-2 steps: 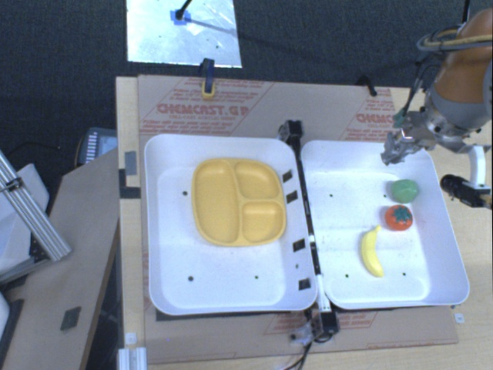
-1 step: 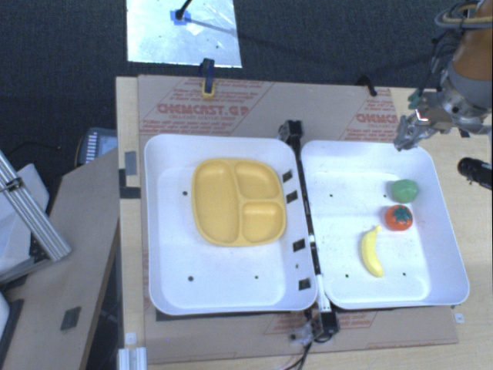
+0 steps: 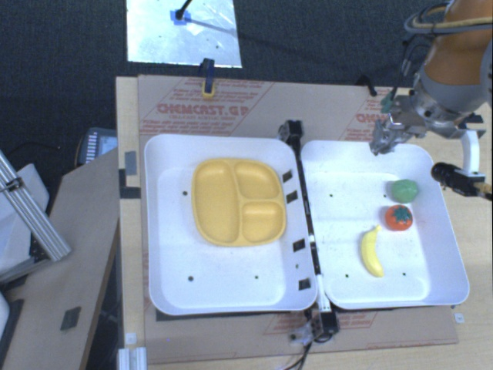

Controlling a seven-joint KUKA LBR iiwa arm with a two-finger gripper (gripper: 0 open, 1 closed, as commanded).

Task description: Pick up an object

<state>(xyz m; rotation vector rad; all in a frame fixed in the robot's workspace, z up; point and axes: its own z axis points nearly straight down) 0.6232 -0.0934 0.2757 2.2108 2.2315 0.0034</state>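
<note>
In the right bin (image 3: 339, 284) lie three toy foods: a green round one (image 3: 404, 190) near the right wall, a red tomato (image 3: 398, 217) just below it, and a yellow banana (image 3: 371, 252) lower and to the left. My gripper (image 3: 381, 143) hangs over the bin's far edge, up and left of the green piece, with nothing visible between its fingers. The grey arm with its orange band (image 3: 462, 45) comes in from the upper right.
The left bin (image 3: 166, 276) holds a yellow divided plate (image 3: 237, 201). A black divider with clips (image 3: 302, 206) runs between the bins. A silver sheet (image 3: 183, 20) lies on the floor beyond the bench, and a yellow clamp (image 3: 208, 79) sits at the cardboard's far edge.
</note>
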